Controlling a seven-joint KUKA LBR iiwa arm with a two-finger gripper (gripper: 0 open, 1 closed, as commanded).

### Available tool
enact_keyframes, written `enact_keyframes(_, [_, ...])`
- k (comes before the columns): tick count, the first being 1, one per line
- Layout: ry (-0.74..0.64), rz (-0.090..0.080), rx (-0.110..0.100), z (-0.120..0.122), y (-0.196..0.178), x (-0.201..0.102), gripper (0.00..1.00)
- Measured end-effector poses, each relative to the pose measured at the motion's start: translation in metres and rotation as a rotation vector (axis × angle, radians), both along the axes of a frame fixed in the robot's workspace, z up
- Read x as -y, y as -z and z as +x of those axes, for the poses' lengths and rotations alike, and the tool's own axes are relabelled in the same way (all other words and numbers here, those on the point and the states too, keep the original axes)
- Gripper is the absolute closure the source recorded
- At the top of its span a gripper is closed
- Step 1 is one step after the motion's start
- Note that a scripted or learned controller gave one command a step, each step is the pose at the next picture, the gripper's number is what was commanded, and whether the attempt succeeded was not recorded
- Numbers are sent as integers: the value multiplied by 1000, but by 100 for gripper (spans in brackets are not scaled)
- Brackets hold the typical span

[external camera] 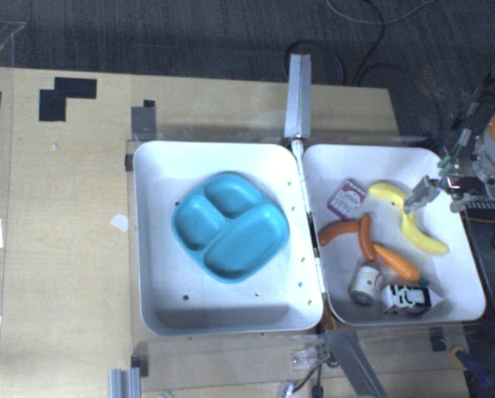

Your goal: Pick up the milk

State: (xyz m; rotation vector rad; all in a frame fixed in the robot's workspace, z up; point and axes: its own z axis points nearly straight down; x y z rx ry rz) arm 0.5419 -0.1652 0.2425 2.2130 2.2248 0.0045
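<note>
The milk point(406, 298) is a small white carton with black cow patches, lying on its side near the front edge of the right bin point(463, 305). My gripper point(418, 197) hangs over the far right part of that bin, just above the yellow banana point(413, 226). It is well behind the milk and apart from it. Nothing shows held in it. An orange carrot point(396, 262) lies between the banana and the milk, and a small tin can point(365, 284) lies right beside the milk on its left.
Two reddish sausages point(351, 230) and a pink packet point(346, 197) lie in the right bin's left half. The left bin point(160, 297) holds a blue divided plate point(230, 226). A metal post point(298, 98) stands behind the bins' shared wall.
</note>
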Motion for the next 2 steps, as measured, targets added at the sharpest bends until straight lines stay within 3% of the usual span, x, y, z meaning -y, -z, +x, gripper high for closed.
enact_keyframes(1, [222,2,-2,-47,138,-64,0])
enact_keyframes(2, [492,4,-2,-26,58,-156,0])
